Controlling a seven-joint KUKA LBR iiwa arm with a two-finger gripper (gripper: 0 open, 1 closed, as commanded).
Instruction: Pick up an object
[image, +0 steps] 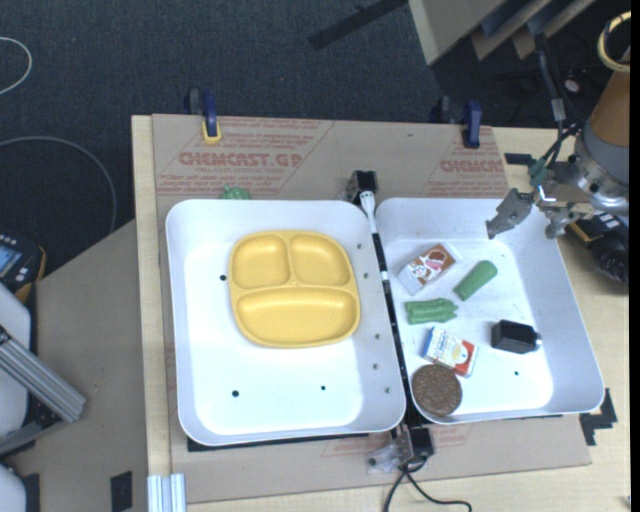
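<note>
Camera view: gripper (533, 212) above right bin's (570, 300) far edge, spread wide, holding nothing. In that bin, well apart from gripper: green cylinder (475, 280), green pod (431, 311), two snack packets (428, 267) (448, 350), black block (515, 337), brown disc (437, 389). Left bin: yellow tray (294, 288). Approach step, by the look. Next: pick a target, likely the cylinder, centre over it, descend, close.
</note>
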